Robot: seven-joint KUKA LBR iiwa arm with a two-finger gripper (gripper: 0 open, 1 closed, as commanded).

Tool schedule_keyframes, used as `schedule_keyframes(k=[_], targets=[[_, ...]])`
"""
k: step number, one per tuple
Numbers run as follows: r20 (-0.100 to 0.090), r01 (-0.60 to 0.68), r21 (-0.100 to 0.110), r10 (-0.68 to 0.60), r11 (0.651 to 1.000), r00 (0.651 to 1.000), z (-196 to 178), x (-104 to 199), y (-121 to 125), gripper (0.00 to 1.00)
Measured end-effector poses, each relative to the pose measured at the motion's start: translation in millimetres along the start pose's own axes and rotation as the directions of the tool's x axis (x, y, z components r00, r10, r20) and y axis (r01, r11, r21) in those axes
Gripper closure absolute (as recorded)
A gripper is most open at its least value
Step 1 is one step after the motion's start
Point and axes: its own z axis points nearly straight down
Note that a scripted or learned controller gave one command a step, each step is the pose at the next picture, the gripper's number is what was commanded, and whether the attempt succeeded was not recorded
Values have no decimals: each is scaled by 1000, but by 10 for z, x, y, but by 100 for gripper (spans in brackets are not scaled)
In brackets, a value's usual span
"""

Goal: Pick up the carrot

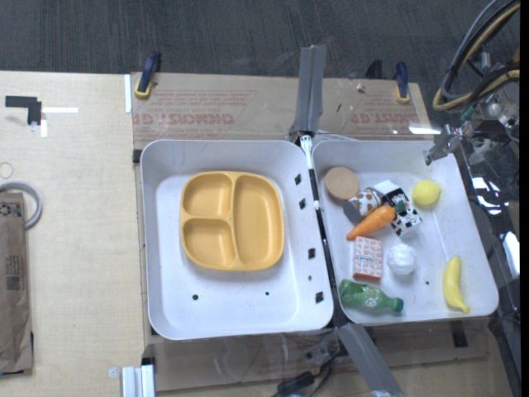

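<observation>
We are finding the carrot (371, 221) lying in the right bin (478, 236), below and to the left of the claw (449, 141) as the camera sees it, and well apart from it. The carrot is lying on a slant, its thick end pointing up toward the claw and its tip pointing away.

A black-and-white patterned block (400, 208) is sitting just beside the thick end, on the claw's side of the carrot. A brown round disc (340, 183) is resting beyond the carrot, farther from the claw. A yellow ball (426, 193) is sitting between the carrot and the claw, nearer the claw than anything else in the bin. An orange-and-white carton (368, 260) and a white ball (401, 259) are lying just below the carrot, and a green bottle (370, 297) and a banana (452, 284) are lying lower, the banana almost straight below the claw.

We are noting what appears to be the claw hanging over the bin's upper right corner among cables. The view there is cluttered and we cannot tell its state; nothing is showing in its grasp.

A yellow divided plate (232, 220) is sitting in the left bin (154, 222), far left of the claw.
</observation>
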Motion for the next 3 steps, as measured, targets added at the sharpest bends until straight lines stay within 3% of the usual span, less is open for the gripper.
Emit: schedule_keyframes(k=[1, 2, 3], targets=[[0, 140, 0, -140, 990, 990, 939, 512, -256, 0], [5, 193, -10, -193, 981, 981, 1484, 721, -544, 0], [2, 194, -4, -194, 981, 981, 1509, 729, -561, 0]])
